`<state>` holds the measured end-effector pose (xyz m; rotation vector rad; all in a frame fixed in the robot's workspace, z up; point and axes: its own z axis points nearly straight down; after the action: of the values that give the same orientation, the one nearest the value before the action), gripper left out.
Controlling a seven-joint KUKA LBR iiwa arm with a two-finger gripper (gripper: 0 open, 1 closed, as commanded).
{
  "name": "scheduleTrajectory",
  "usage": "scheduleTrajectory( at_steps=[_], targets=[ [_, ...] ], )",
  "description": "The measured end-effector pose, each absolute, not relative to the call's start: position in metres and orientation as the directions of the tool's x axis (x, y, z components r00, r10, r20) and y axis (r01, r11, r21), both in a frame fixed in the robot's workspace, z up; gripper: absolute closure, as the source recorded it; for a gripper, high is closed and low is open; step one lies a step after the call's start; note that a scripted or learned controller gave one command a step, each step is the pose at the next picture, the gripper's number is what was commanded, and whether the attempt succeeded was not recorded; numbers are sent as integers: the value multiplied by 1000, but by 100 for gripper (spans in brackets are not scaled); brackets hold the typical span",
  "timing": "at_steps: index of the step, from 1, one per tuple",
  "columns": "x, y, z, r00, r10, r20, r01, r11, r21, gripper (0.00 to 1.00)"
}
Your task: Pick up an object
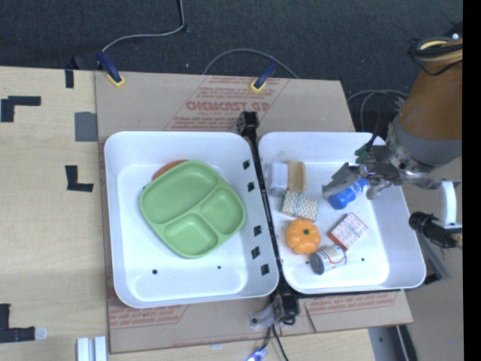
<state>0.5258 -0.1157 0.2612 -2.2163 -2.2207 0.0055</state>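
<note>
Cardboard-covered bench (218, 107), wood-grain top to its left, dark carpet beyond — two shallow white bins side by side. Left bin (124, 224): one green divided tray (193, 207) lying over something orange-red at its far edge. Right bin (402, 265): small tan block (297, 175), patterned packet (300, 204), orange pumpkin toy (303, 236), red-and-white carton (349, 230), small can (326, 259) on its side, blue object (346, 195). Arm: enters from the right, orange band uppermost, wrist bent down over the right bin's far right part. Gripper (359, 180): fingers spread, one dark finger to either side of the blue object's upper end — contact cannot be confirmed. Blue object lies directly beneath the hand, long axis slanting toward the lower left. Judgement: closing on the blue object is the step in hand; nothing is lifted yet.
</note>
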Motion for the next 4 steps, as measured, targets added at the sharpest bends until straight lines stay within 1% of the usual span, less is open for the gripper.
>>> scheduleTrajectory(
  at_steps=[1,2,3,4],
  targets=[
    [599,-79,181,-3,1000,0,1000,3,-7,0],
    [631,-104,107,-3,1000,2,1000,3,0,0],
    [651,-111,99,-3,1000,3,1000,3,22,0],
    [672,-114,94,-5,1000,2,1000,5,-1,0]
  ],
)
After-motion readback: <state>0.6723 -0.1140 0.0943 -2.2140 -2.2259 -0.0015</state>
